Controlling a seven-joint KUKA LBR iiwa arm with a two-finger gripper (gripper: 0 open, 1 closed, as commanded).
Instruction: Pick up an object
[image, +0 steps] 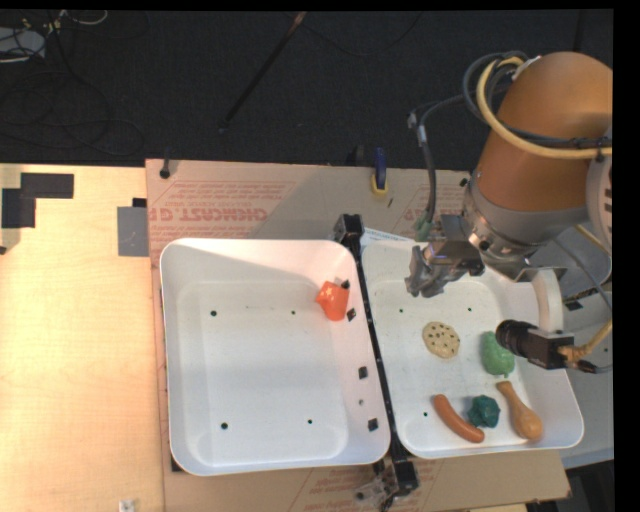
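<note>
Sausage (458, 418), near front rim of right bin (560, 440); gripper (428, 283) above open back floor, finger state indiscernible.

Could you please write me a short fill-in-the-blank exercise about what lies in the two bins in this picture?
1. The orange object lies alone in the ____ bin, near the divider.
2. The cookie lies in the ____ bin.
3. The gripper hangs over the far end of the ____ bin.
4. Between the sausage and the drumstick lies a small ____ object.

Missing words: left; right; right; teal
</note>
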